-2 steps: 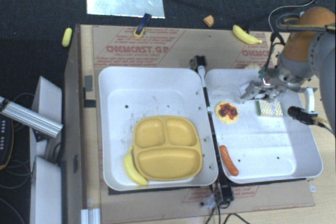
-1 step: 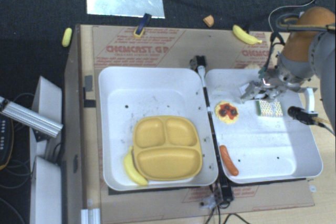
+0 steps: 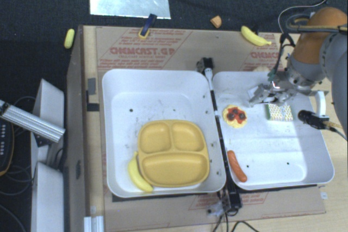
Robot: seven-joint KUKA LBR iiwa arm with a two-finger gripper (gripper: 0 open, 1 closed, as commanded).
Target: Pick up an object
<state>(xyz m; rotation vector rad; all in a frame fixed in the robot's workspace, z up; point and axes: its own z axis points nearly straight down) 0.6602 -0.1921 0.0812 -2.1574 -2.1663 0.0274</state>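
Camera view: fixed, looking down at a slant on a bench with two white bins side by side.
Left bin (image 3: 117,117): holds a yellow divided plate (image 3: 173,152) toward its near side, with a banana (image 3: 137,174) lying against the plate's near-left edge.
Right bin (image 3: 283,168): holds a small pizza slice (image 3: 235,116) near its left wall, a hot dog (image 3: 236,165) at the near-left corner, and a checked sponge (image 3: 279,112) toward the far right.
Arm (image 3: 321,43): grey with an orange band, reaching in from the right over the far part of the right bin.
Gripper (image 3: 266,93): low over the far part of the right bin, just beyond the sponge and to the right of the pizza slice; nothing shows between its fingers, and whether they are spread or closed cannot be made out at this size.
Outside the bins: a second banana (image 3: 254,36) on the cardboard at the far right, a small orange piece (image 3: 216,21) beyond the far edge, a yellow piece (image 3: 69,38) at the far left.
Task thing: not yet settled; the sponge and the pizza slice lie nearest the gripper.
Done: arm brought over the right bin.
Left to do: by the look of it, everything that counts, namely closing on an object and lifting it clear of the bin floor.
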